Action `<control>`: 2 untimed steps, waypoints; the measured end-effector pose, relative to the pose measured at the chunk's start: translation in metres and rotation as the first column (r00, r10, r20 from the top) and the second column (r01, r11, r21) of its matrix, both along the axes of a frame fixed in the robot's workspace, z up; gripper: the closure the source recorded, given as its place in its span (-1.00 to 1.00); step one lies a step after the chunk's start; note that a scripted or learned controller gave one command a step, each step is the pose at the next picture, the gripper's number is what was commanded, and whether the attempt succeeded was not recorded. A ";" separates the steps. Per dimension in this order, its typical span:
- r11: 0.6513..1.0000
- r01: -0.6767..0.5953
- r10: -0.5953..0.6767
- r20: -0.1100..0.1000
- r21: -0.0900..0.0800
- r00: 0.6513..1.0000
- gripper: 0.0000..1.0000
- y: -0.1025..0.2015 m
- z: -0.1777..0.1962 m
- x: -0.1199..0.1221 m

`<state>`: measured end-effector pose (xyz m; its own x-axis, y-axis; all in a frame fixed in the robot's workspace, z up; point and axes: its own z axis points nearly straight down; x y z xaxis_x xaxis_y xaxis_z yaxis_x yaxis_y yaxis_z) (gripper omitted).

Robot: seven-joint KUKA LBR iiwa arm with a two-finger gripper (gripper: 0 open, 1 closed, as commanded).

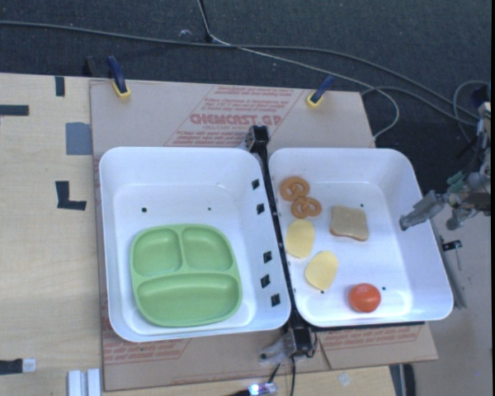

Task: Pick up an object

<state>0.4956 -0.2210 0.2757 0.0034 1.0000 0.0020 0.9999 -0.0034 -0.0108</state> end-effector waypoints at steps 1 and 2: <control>1.000 -0.004 0.004 0.010 -0.003 1.000 -1.00 0.001 0.006 0.002; 1.000 -0.004 0.004 0.005 0.000 1.000 -1.00 0.008 -0.053 -0.004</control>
<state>0.4911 -0.2128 0.2225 -0.0006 1.0000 0.0015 1.0000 0.0006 -0.0057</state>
